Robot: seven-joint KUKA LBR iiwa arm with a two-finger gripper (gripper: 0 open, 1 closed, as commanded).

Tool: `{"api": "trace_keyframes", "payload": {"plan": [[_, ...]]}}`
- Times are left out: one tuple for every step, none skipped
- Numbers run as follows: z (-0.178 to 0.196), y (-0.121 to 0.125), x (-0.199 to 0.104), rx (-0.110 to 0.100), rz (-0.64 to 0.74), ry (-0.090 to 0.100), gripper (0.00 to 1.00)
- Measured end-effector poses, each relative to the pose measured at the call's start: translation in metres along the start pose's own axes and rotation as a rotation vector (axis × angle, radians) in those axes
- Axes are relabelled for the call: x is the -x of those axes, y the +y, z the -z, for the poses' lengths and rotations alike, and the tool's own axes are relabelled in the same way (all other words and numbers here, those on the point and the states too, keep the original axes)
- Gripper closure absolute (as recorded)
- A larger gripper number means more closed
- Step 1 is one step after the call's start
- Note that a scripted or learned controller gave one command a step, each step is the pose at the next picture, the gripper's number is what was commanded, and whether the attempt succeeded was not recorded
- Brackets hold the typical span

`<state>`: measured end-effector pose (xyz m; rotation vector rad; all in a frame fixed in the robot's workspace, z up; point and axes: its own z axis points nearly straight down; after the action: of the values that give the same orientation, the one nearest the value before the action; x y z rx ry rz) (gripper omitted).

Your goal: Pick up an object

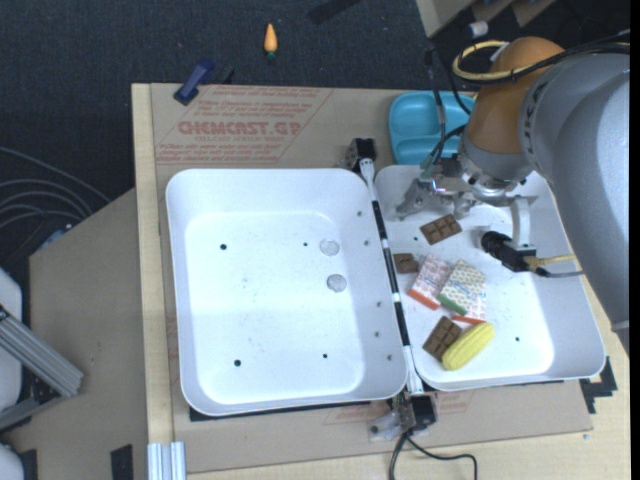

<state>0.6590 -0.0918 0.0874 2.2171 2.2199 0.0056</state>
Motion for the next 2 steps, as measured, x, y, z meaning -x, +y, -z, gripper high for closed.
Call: {"api": "trace_keyframes", "payload": {"plan": [[0.0113,0.0011,0.0007,0.004,0.001,-0.003,1.0],[0.0112,0.001,0.0006,0.003,0.001,-0.004,0.0]]}}
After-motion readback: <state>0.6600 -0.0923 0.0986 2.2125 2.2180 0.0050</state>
